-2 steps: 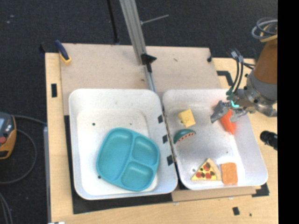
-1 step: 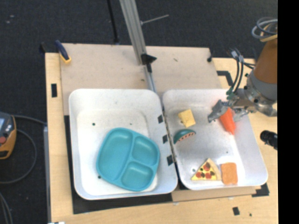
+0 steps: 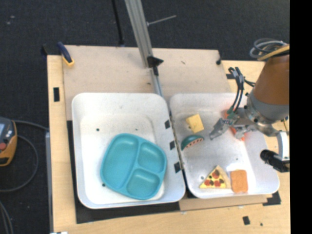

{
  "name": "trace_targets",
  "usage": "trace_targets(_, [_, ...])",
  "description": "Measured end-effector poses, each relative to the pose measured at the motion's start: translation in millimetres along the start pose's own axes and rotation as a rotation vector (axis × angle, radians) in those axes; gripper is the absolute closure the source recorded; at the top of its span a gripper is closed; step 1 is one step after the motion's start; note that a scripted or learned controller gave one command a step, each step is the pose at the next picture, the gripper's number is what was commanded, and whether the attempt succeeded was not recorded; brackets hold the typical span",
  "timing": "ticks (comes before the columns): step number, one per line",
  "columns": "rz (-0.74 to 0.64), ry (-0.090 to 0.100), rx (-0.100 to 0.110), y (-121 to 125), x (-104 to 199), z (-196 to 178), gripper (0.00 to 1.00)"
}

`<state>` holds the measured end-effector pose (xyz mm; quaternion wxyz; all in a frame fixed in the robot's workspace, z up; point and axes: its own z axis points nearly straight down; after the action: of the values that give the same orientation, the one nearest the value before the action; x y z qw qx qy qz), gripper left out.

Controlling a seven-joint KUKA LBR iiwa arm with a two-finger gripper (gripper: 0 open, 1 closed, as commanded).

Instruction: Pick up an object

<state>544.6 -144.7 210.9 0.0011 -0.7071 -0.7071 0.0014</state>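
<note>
My gripper hangs over the right bin, in its upper right part, under the arm's orange band. Its fingers look spread, one grey finger slanting left, and I see nothing between them. A yellow block lies just left of the gripper, apart from it. Below that block, against the bin's left wall, sits a small teal and brown curved piece. A toy pizza slice and an orange slab lie side by side near the front wall.
The left bin holds a teal divided plate. A slanted aluminium post rises behind the bins. A blue and yellow clamp sits at the bench's back left corner. A black part juts in at the right.
</note>
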Motion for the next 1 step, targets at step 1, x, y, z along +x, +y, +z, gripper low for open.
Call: trace_targets(1, [0.0,0.001,0.001,-6.9,-1.5,61.5,0.0])
